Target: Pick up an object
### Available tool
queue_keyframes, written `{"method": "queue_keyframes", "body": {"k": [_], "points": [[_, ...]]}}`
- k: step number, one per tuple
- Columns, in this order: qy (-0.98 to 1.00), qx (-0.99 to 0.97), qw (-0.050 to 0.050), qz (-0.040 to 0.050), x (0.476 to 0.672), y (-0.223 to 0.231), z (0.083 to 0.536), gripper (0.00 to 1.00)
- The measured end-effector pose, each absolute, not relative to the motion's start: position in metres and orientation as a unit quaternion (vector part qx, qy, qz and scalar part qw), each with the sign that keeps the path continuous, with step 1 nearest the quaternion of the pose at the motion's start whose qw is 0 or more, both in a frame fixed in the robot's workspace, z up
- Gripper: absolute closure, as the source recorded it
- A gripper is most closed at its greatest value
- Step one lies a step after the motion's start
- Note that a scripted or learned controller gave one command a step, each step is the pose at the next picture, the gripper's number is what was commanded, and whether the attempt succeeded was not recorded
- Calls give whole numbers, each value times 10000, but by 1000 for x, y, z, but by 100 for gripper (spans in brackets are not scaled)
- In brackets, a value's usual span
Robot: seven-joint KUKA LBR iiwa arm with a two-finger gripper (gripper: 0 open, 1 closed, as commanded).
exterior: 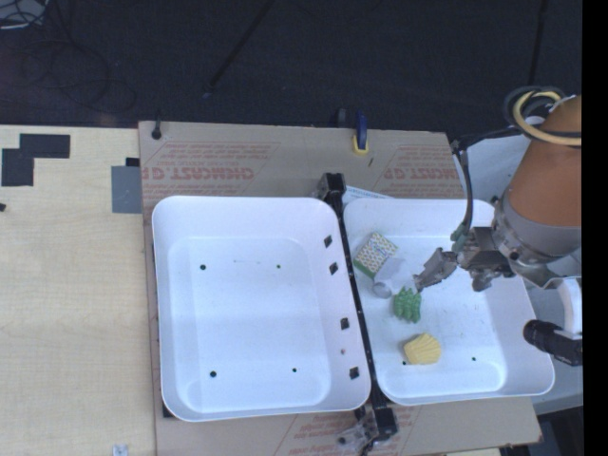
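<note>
The right bin [513, 373] holds three small items. A green knobbly toy [408, 304] lies near its middle left. Below it rests a yellow shell-shaped piece [422, 350]. A checkered green-and-white block [374, 253] sits higher up by the divider, with a small grey piece [383, 286] just under it. My gripper [429, 275] reaches in from the right and hangs just up and right of the green toy, its tips close to the toy. Nothing shows between the tips.
The left bin [180, 255] is bare white with a few dark holes. Black clips [334, 188] line the seam between the bins. The arm's orange band [551, 174] and cables fill the right side. A black part [551, 340] sits at the right bin's edge.
</note>
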State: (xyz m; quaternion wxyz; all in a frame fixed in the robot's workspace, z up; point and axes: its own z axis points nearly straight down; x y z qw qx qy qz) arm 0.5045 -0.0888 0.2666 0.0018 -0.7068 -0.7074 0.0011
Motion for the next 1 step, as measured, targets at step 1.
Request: {"method": "queue_keyframes", "body": {"k": [1], "points": [[-7097,-7045,55,30,505,-1,183,0]]}}
